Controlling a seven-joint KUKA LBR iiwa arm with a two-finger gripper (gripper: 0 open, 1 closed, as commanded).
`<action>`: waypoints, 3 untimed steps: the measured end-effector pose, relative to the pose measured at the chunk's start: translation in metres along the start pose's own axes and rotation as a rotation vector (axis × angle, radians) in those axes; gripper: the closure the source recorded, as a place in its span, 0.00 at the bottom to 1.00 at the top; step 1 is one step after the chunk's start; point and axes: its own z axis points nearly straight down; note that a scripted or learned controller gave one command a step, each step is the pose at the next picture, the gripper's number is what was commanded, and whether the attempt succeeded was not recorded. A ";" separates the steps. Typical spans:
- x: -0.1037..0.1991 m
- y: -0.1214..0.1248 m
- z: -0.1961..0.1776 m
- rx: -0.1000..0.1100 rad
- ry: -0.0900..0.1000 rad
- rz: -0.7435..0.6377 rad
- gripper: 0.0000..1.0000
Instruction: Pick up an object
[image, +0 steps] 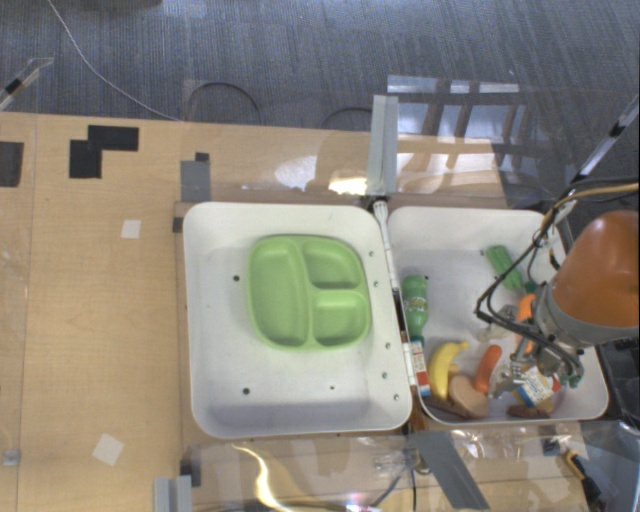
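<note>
The right bin (450, 250) holds several small things: a green bottle (414, 303) by its left wall, a yellow banana (443, 366), an orange carrot-like piece (486, 368), a brown rounded piece (466, 396) and a green item (500, 260) at the back. My gripper (527, 376) hangs low over the bin's front right corner, above a cluttered pile of small colourful items (537, 392). The orange wrist band (600, 275) and black cables hide much of the hand.
The left bin (220, 380) carries a light green divided plate (306, 292). A metal divider (392, 300) runs between the bins. Bare white floor shows in the right bin's back middle. Tan bench lies to the left.
</note>
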 end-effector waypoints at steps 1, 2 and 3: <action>-0.084 0.051 0.003 -0.004 0.002 0.025 0.00; -0.057 0.017 0.002 -0.002 0.003 0.115 0.00; -0.037 0.045 0.001 -0.001 0.000 0.262 0.00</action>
